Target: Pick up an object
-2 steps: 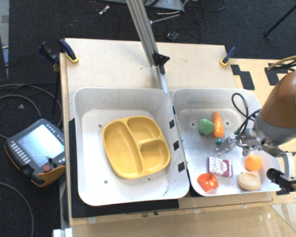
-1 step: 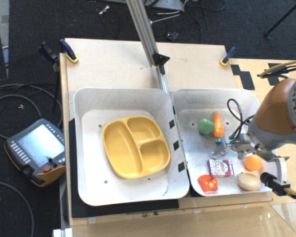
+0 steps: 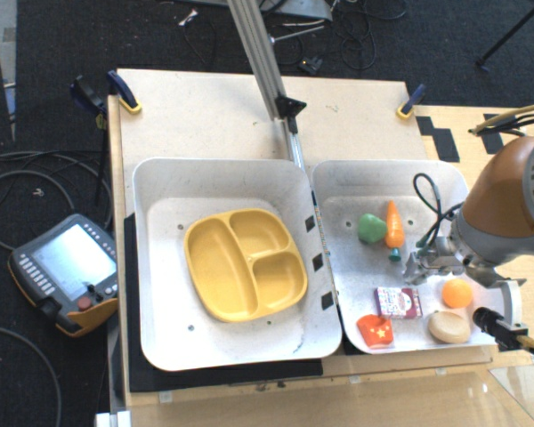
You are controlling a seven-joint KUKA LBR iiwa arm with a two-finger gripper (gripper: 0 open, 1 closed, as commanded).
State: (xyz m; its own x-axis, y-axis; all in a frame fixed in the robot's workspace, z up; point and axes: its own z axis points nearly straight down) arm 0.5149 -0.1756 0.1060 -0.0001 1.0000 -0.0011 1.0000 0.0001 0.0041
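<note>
The pale wooden bench (image 3: 249, 114) carries two shallow white plastic bins side by side. The left bin (image 3: 160, 203) holds a yellow plastic plate with three compartments (image 3: 246, 263), lying flat near the bin's middle. The right bin (image 3: 347, 185) holds the small objects.

The grey arm with its orange band (image 3: 507, 198) reaches in from the right over the right bin, a black cable looping beside its wrist. Its gripper (image 3: 424, 263) sits low over the bin floor, in the middle of the bin's right half; whether its fingers are apart or together cannot be told, since the wrist hides them.

Left of the gripper, toward the far side, a green rounded toy (image 3: 370, 229) lies touching an orange carrot-shaped toy (image 3: 394, 224), which runs near-to-far. A small teal piece (image 3: 394, 255) lies just at the carrot's near end.

Near the front, a beige rounded bun-like object (image 3: 449, 327) rests by the bin's near right corner. A small box with a pink and white label (image 3: 399, 302) lies flat just left of it, and an orange ball (image 3: 457, 293) sits just beyond the bun, near the gripper. A red block (image 3: 376, 330) rests at the near rim.
</note>
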